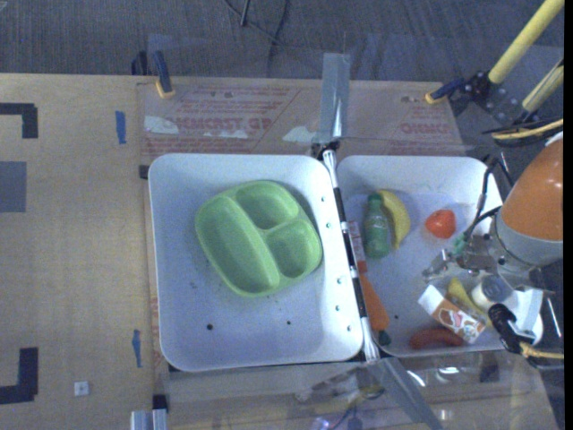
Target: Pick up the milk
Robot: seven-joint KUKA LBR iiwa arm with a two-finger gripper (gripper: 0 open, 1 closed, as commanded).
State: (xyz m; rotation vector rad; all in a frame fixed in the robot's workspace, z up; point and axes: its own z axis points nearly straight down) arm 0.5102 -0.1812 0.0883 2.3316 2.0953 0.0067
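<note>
While hand (467, 260) hovers, milk (450, 312) lies beneath.

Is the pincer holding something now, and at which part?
It cannot be told. The pincer hangs just above the milk carton in the right bin.

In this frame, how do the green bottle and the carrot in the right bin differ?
The green bottle is green with a pale label band, while the carrot is orange. The bottle is stout and lies in the bin's upper left part; the carrot is slim and lies lower, along the left wall of the right bin. Both lie flat, running roughly the same way, apart from each other.
</note>
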